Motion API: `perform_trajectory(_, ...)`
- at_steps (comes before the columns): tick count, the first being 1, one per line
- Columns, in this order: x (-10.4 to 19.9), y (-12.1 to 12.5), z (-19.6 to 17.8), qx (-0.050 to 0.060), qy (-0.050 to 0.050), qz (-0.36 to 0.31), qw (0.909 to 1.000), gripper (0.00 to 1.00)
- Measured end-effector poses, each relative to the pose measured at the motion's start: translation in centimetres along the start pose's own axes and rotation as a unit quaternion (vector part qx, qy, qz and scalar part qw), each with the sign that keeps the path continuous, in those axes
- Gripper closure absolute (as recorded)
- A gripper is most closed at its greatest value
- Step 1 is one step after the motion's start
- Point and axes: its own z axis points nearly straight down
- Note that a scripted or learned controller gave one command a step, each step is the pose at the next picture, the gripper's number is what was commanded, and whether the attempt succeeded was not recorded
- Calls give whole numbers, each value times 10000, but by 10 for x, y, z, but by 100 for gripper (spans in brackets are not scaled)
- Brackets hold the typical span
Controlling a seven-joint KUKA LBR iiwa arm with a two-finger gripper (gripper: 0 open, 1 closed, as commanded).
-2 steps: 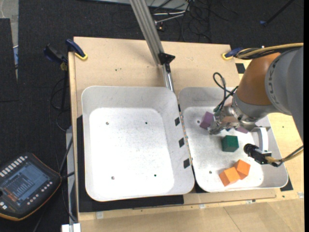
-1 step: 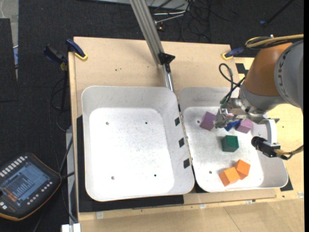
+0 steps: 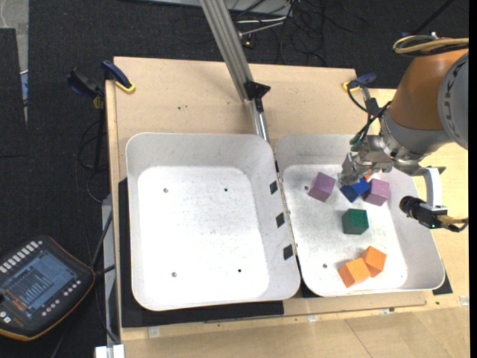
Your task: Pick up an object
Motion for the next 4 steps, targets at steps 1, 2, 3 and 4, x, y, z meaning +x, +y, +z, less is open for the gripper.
perform_trajectory(1, -7, 10, -50, -2, -1, -1, 10000, 100)
perform_trajectory(2, 47, 13, -40, 34, 18, -24, 10000, 100)
perform_trajectory(3, 104, 12, -31, 39, 20, -29, 10000, 100)
perform_trajectory(4, 162, 9, -24, 39, 21, -30, 10000, 100)
